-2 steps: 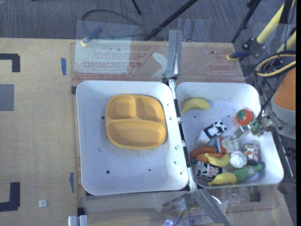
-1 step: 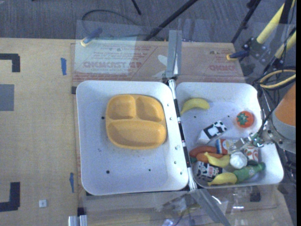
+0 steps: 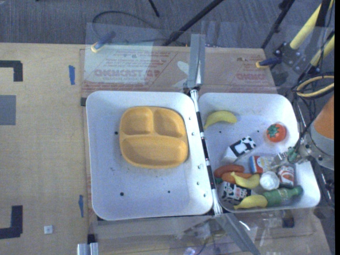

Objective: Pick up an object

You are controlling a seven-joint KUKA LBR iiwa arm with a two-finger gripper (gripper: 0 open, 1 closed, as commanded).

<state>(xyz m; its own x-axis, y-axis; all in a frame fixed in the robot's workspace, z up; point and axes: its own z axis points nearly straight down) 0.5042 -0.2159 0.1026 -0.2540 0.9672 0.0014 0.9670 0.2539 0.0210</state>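
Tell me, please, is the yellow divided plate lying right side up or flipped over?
Right side up: the yellow divided plate shows its three hollow compartments facing upward.

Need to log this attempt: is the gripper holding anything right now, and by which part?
Cannot be told. The gripper sits low over the right bin's clutter; nothing visibly sits between its fingers.

The bins (image 3: 106,195) were white, the divided plate (image 3: 153,137) orange-yellow, the bananas (image 3: 220,118) yellow, the tomato (image 3: 275,133) red with green top, the carton (image 3: 243,145) cow-patterned black and white, the bottle (image 3: 281,195) green
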